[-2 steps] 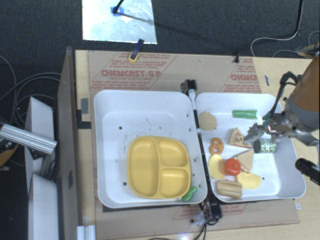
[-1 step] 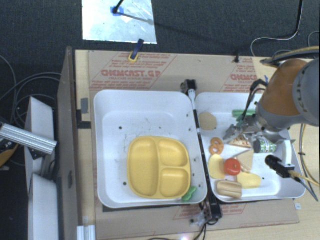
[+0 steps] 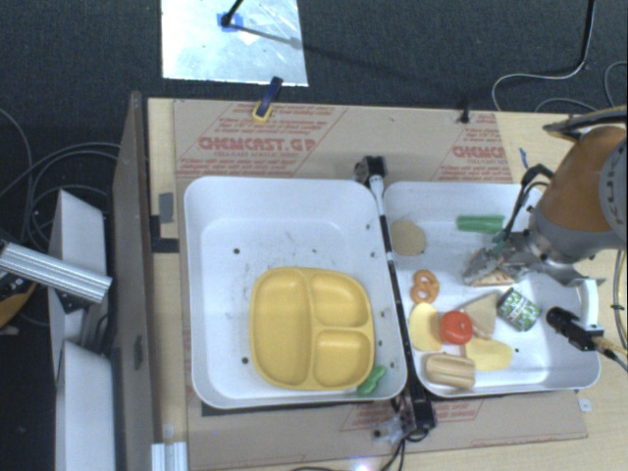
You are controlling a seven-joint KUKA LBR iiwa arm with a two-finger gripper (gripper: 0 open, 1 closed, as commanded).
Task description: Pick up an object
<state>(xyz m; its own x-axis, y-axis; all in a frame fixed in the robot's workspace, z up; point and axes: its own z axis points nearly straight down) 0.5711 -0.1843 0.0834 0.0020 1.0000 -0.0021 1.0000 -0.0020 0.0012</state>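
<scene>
The right bin [image 3: 564, 366] holds several toy foods. Among them are a green vegetable [image 3: 480, 224], a tan round cookie [image 3: 408, 235], an orange pretzel [image 3: 425, 285], a red tomato [image 3: 455, 326], a yellow pear-like piece [image 3: 423, 328], a beige wedge [image 3: 482, 312], a yellow banana [image 3: 494, 354], a bun [image 3: 449, 369] and a green can [image 3: 517, 308]. My gripper [image 3: 488, 265] is low in this bin, between the green vegetable and the beige wedge, pointing left. Nothing visibly hangs from it.
The left bin [image 3: 226, 224] carries a yellow divided plate [image 3: 312, 327] with a small green piece [image 3: 371, 381] at its lower right corner. The arm [image 3: 587, 199] covers the right bin's right side. A black part [image 3: 574, 328] juts over the bin's right rim.
</scene>
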